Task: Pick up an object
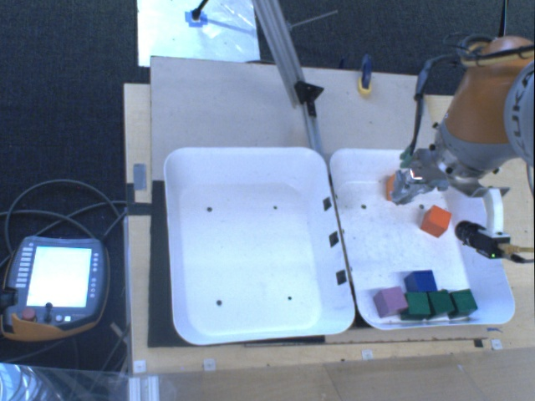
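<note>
Orange object [389, 187] sits partly hidden at the gripper [403, 192], far part of the right bin [501, 307]; I can't tell if it's gripped. Orange cube [435, 221] lies just right of that. Blue, green, purple blocks [425, 297] bunch at the near edge.

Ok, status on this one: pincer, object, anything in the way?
Pincer low in right bin, beside small orange piece. Orange cube loose nearby. Other blocks clustered at front edge.
</note>
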Available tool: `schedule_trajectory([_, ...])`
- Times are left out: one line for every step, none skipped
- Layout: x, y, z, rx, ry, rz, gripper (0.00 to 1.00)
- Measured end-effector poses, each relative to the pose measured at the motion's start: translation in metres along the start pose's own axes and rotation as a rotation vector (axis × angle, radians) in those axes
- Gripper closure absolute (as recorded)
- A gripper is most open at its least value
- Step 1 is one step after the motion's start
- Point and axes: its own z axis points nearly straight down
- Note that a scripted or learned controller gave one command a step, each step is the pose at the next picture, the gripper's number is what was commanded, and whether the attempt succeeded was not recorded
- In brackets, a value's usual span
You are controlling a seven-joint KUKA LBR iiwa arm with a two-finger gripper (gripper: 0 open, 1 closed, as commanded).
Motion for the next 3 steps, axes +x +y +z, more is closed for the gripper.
schedule_trajectory([0.055,-0.001,-0.01,-0.002,0.001,-0.002,1.0])
schedule_trajectory([0.105,-0.011,-0.021,-0.001,0.002,-0.002,1.0])
schedule_trajectory([0.158,-0.025,-0.008,0.001,0.002,-0.002,1.0])
